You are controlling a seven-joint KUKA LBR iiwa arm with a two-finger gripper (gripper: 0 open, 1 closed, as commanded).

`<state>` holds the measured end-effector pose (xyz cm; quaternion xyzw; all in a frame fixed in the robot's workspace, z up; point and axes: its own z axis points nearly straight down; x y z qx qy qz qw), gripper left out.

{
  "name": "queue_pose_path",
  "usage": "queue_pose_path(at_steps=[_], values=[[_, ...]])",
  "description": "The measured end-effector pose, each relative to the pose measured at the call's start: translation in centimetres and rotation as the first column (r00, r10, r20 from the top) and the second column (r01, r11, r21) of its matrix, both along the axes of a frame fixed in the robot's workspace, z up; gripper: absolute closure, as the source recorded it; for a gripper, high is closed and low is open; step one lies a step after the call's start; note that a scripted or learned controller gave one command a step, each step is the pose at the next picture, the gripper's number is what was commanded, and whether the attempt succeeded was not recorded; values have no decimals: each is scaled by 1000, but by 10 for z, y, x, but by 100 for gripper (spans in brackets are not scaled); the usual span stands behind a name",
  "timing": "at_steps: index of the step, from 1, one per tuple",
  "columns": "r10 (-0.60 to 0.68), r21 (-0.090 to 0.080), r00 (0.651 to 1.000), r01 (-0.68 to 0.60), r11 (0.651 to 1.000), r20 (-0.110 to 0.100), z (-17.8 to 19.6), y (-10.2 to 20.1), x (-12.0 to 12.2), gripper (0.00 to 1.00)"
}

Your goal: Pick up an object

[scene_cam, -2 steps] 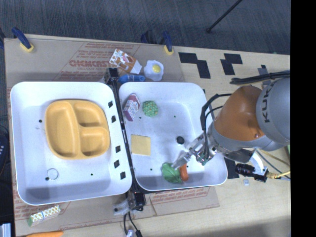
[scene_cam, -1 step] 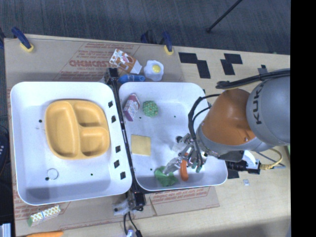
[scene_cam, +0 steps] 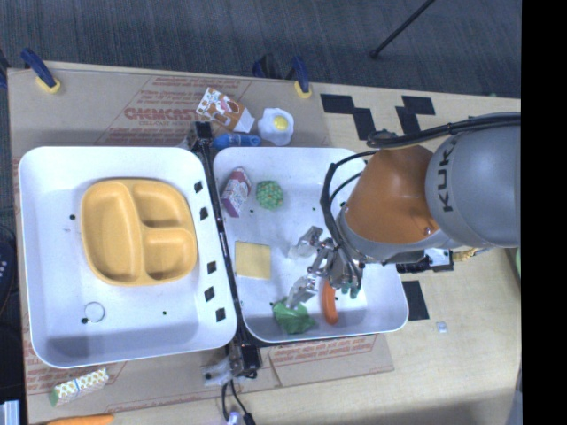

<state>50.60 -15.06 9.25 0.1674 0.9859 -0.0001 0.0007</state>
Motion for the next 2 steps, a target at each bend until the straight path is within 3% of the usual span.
queue_pose_path(at_steps=[1,2], values=[[255,0,967,-255,967,0,0,-60,7,0],[310,-2,951,-310,951,5,1,-13,-10,0]])
